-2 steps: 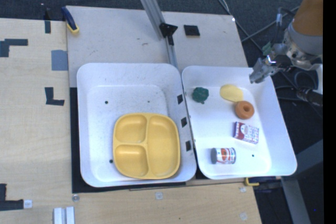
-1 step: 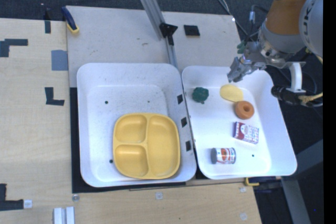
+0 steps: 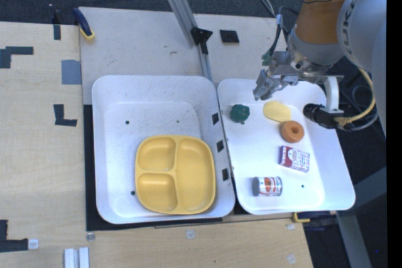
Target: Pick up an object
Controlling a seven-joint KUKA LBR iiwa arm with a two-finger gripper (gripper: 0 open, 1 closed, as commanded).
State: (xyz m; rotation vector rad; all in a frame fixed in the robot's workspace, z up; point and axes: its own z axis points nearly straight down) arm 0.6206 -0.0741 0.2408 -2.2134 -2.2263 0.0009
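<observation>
Seems to be the approach step, with the gripper (image 3: 265, 90) hanging over the far end of the right bin (image 3: 249, 154), near the green object (image 3: 239, 113) and the yellow lump (image 3: 277, 112); impossible to tell the state of the jaws, and nothing seen between them. Calls next for choosing one target, probably one of these two, then lowering straight over it and closing around it. Nearer in the same bin: a brown ring (image 3: 292, 131), a small box (image 3: 294, 159), a can (image 3: 267, 186).

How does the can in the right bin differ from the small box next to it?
The can is round, lying on its side with a red-and-white label; the box is flat and rectangular, lying face up, mostly red. The can sits nearer the bin's front edge, the box closer to the doughnut. Both rest in the right bin, apart from the gripper.
</observation>
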